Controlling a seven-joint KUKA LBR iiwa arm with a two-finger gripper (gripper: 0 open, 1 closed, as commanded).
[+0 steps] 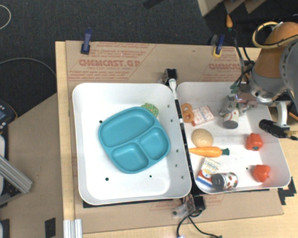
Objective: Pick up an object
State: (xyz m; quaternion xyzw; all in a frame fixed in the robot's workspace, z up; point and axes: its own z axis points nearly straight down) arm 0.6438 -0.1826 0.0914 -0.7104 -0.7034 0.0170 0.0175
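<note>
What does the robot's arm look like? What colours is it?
The arm is fat, round and grey, with a shiny orange band near its wrist. At its end sits a small silvery metal gripper. Thin dark cables curl beside it.

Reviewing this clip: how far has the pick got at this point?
Done: the arm has reached into the right bin, and the gripper sits low near its far side. In hand: nothing visibly lifted; the carrot, potato, can and two red pieces lie on the bin floor. Left: grasping an object and raising it.
</note>
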